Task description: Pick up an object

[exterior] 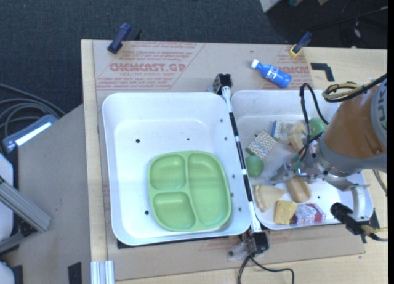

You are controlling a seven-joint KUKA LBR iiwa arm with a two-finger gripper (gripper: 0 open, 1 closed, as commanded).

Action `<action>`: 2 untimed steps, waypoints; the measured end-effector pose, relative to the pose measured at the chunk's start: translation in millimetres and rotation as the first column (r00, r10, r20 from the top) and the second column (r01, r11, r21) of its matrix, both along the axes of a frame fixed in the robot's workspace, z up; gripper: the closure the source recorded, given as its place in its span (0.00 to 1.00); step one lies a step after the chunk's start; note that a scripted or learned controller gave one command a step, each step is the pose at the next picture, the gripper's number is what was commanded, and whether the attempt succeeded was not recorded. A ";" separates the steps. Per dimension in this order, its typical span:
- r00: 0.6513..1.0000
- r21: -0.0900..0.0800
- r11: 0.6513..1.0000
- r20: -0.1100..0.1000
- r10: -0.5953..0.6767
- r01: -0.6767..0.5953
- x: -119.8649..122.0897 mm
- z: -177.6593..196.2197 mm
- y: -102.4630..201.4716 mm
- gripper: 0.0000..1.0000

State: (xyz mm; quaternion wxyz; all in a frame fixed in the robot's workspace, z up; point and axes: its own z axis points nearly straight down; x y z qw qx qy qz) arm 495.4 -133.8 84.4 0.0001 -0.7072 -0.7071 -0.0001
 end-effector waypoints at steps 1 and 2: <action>1.000 0.001 1.000 -0.002 -0.001 0.001 -16.7 0.0 -27.8 0.00; 1.000 0.001 1.000 -0.001 -0.001 0.001 -16.7 9.6 -27.5 1.00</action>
